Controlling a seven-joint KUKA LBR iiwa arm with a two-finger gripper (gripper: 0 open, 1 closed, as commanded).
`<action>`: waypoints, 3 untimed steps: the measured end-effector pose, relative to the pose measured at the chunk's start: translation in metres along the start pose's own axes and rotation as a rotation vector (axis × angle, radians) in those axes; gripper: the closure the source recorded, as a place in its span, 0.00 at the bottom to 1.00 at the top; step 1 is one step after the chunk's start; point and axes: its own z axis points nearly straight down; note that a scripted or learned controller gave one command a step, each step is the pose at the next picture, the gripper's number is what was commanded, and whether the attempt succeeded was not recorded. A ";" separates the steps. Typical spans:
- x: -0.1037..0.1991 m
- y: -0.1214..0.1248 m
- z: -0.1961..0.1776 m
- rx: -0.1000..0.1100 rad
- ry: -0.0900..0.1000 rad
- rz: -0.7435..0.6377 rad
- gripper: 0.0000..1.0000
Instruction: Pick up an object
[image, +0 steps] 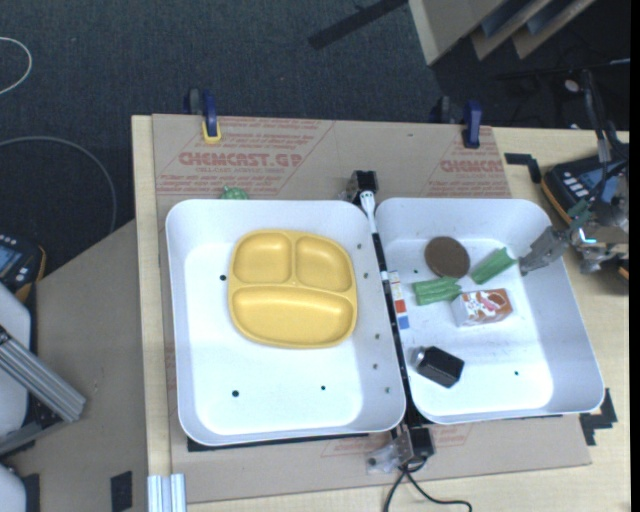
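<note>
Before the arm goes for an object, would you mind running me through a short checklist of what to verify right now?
1. Objects available in the right bin: ok. It holds a brown disc, two green pieces, a red and white packet and a black block.
2. Gripper over the right bin: ok, at its right rim near the upper green piece.
3. Nothing held: cannot tell.
4. Black block has space around it: ok, it lies apart.
5. Green pieces, disc and packet are separated: not ok, they crowd together.
6. Yellow divided plate out of the way: ok, it sits in the left bin.
</note>
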 end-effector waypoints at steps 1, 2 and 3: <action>-0.008 -0.011 -0.135 -0.018 -0.007 0.000 0.00; -0.007 -0.011 -0.137 -0.006 -0.004 -0.002 1.00; -0.025 -0.035 -0.104 0.005 0.001 0.004 1.00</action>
